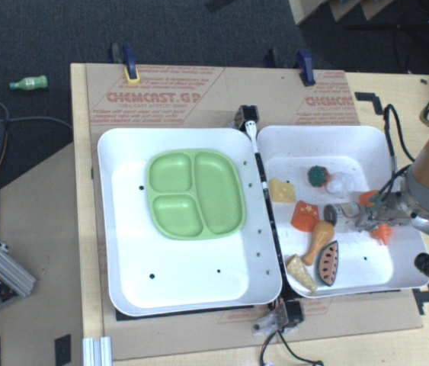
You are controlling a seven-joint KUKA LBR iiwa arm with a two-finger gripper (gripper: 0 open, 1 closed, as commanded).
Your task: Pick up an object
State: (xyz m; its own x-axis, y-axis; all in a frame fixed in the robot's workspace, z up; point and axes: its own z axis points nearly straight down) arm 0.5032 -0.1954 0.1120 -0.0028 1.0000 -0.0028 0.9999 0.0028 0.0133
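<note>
gripper [363, 213] low in right bin [366, 269] | grip state: can't tell | toys crowd just beside it, orange piece [382, 233] nearest | risk: clutter deflects it, pinches nothing or two items

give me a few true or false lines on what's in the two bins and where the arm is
1. The green divided plastic plate lies in the left white bin. True.
2. The watermelon slice toy sits on the green plate. False: it lies in the right white bin.
3. The hand is over the right bin. True.
4. The orange drumstick toy is in the left bin. False: it is in the right bin, beside the watermelon slice.
</note>
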